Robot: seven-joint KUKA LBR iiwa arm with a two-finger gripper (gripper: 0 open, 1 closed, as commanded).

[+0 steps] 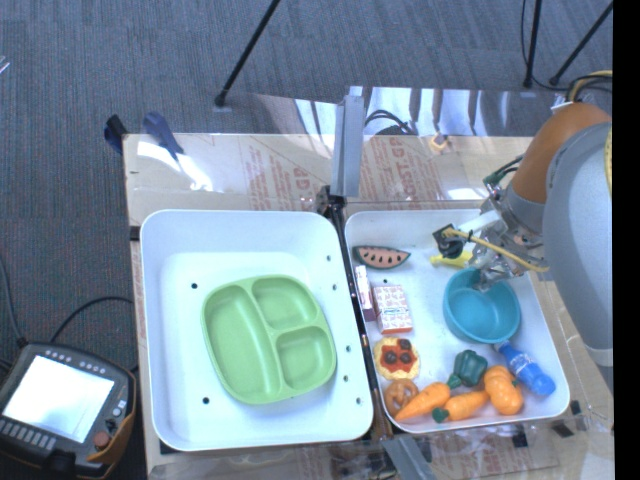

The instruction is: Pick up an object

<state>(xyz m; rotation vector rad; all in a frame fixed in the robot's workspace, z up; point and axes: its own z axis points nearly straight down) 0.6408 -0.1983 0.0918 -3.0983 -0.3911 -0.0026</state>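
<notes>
The right bin [556, 363] is crowded. The gripper [488, 268] hangs at the far rim of the blue bowl [483, 312]; its grasp cannot be judged here. A descent could skid off that rim, nudging the yellow piece [449, 259] or blue bottle [525, 367].

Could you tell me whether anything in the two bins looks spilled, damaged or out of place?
Nothing stands out. The green divided plate lies flat in the left bin. The right bin holds the blue bowl, watermelon slice, carrots and blue bottle, loosely scattered but inside its walls.
</notes>
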